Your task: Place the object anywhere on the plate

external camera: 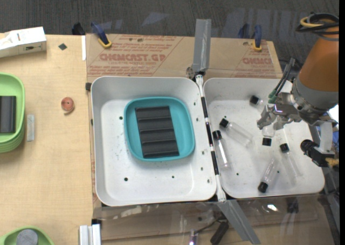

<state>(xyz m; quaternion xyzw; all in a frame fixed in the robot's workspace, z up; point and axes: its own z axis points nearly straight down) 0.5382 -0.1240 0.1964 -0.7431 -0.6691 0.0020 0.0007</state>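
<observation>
A teal plate point(186, 131) with a dark ribbed insert point(156, 131) lies in the left white bin point(108, 147). Several clear vials with black caps lie scattered in the right white bin point(237, 182): one point(233, 130) near the bin's left side, a long one point(221, 152) along the divider, one point(268, 174) at the front, one point(288, 158) toward the right. A loose black cap point(253, 99) sits at the back. My gripper point(272, 123) hovers over the right bin's back right part, just above a small black-capped piece point(266, 141).
The rim between the two bins point(207, 131) separates plate and vials. Cardboard point(140, 53) lies behind the bins with a grey upright bar point(202, 44). On the wooden bench at left stand a green tray point(11, 112), a small red disc point(67, 104) and a white box point(21, 40).
</observation>
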